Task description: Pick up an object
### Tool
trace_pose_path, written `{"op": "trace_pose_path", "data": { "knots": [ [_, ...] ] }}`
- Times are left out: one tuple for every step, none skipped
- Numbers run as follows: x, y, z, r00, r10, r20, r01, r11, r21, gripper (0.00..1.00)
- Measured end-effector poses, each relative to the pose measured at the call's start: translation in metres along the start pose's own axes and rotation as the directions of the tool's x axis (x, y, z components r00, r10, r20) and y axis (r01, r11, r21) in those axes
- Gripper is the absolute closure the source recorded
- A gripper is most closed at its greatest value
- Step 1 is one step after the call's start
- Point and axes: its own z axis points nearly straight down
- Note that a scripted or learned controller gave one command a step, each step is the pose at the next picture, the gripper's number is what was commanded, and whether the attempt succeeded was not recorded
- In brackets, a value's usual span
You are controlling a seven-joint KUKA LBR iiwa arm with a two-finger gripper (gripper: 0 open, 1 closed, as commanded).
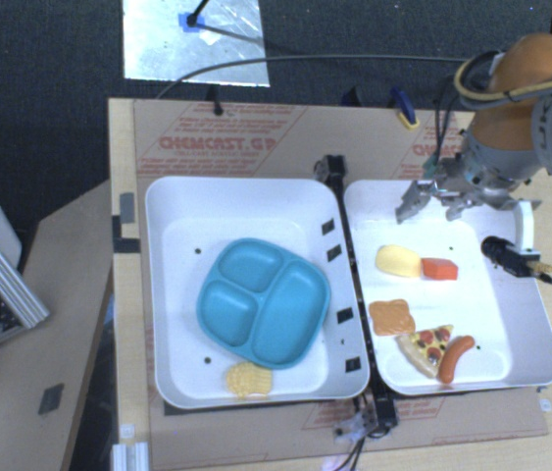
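Bins: left bin [173,263] with blue divided plate [263,302] at centre and yellow corn piece [249,380] just beside plate's near edge; right bin [521,346]. Gripper [434,207]: above right bin's far end, fingers spread, nothing between them. Contents of right bin, all apart from gripper: pizza slice [426,345], pale yellow piece [398,260], sausage [455,356], brown cookie [391,317], red-orange block [439,269].

Arm [526,96] reaching in, gripper [434,204] spread, empty
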Motion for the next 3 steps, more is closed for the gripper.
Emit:
{"op": "trace_pose_path", "data": {
  "knots": [
    [-0.001, 0.008, 0.045, 1.0, -0.001, 0.0, 0.001, 1.0, -0.001, 0.0],
    [-0.001, 0.009, 0.031, 1.0, -0.001, 0.001, 0.001, 1.0, -0.007, 1.0],
    [0.0, 0.015, -0.034, 1.0, -0.004, 0.002, 0.004, 1.0, -0.011, 1.0]
  ]
}}
